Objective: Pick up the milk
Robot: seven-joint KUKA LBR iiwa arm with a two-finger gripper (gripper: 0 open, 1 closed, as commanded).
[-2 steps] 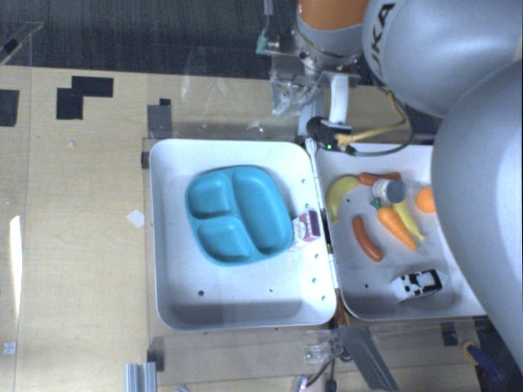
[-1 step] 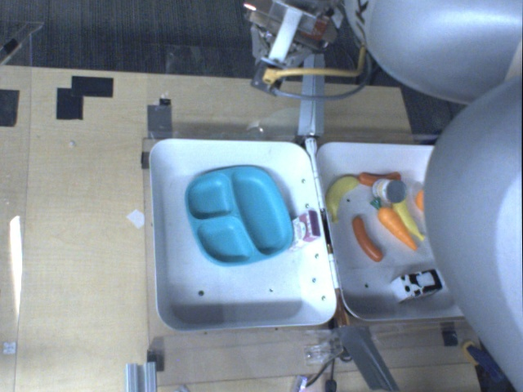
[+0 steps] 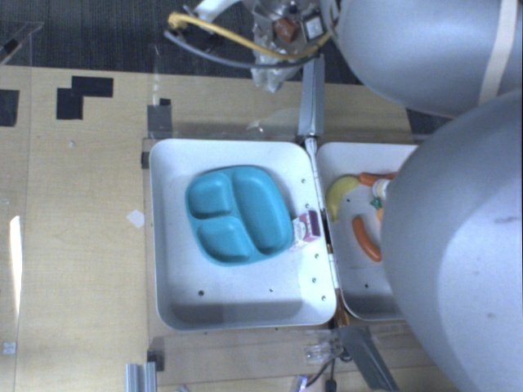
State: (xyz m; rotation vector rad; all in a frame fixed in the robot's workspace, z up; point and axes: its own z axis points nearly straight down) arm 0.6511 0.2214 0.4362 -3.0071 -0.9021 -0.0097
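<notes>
The milk (image 3: 307, 226) is a small white carton with pink print. It lies in the left bin (image 3: 167, 243), against the bin's right wall and touching the right edge of a blue divided plate (image 3: 237, 214). My gripper (image 3: 268, 78) hangs high over the bench's far edge, beyond the left bin's back right corner and well away from the milk. A yellow cable (image 3: 214, 29) loops off its left side. The grey arm (image 3: 458, 178) covers the right of the view and hides much of the right bin.
The right bin (image 3: 359, 305) holds a yellow piece (image 3: 341, 194), an orange sausage-shaped item (image 3: 367, 239) and another orange item (image 3: 376, 178) partly under the arm. A metal divider (image 3: 310, 109) stands between the bins at the back. Black markers (image 3: 82, 95) lie on the bench at far left.
</notes>
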